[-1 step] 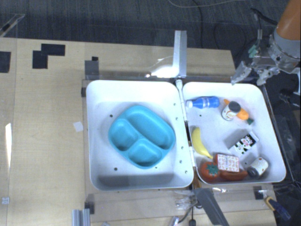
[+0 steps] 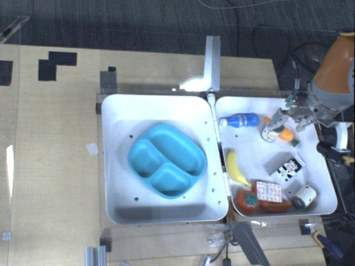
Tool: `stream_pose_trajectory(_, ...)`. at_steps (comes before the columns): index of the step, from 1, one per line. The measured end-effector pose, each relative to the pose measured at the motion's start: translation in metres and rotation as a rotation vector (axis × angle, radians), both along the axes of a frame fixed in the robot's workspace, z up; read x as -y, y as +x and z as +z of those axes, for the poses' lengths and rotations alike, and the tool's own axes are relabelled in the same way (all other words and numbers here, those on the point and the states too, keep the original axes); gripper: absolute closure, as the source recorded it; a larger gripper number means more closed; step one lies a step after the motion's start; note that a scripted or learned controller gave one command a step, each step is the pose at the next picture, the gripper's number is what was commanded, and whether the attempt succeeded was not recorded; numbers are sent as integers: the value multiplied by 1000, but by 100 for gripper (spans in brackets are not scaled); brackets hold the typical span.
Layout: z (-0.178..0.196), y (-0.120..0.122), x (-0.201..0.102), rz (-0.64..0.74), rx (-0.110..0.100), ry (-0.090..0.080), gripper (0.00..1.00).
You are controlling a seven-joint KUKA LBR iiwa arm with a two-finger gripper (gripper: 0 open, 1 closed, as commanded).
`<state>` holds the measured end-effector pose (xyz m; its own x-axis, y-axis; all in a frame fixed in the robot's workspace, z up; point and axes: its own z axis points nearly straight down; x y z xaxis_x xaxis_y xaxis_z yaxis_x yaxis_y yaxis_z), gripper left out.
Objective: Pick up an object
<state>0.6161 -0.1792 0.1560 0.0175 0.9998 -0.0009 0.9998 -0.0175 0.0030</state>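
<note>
Landmark: yellow banana (image 2: 237,169), right white bin (image 2: 327,201).
Blue plastic bottle (image 2: 241,120): above banana, lying flat.
End effector (image 2: 282,125): right of bottle, over small orange object (image 2: 286,134) (grip state indiscernible).

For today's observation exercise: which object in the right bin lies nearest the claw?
The small orange object, right beside the claw; the blue bottle lies farther left.

Robotics lab test cell. Evidence: pale wood surface (image 2: 50,165) carrying two white bins (image 2: 113,148) bracketed to metal post (image 2: 213,62), black marker patches (image 2: 55,64), loose cable (image 2: 260,1) over dark carpet (image 2: 111,10).
</note>
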Motion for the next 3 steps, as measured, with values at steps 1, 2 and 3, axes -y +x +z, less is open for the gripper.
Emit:
stream_pose_trajectory(1, -58, 32, 15, -2, 3, -1, 0)
stream_pose_trajectory(2, -45, 34, 14, 4, 10, -3, 100)
stream_pose_trajectory(3, 66, 31, 10, 23, 6, -1, 100)
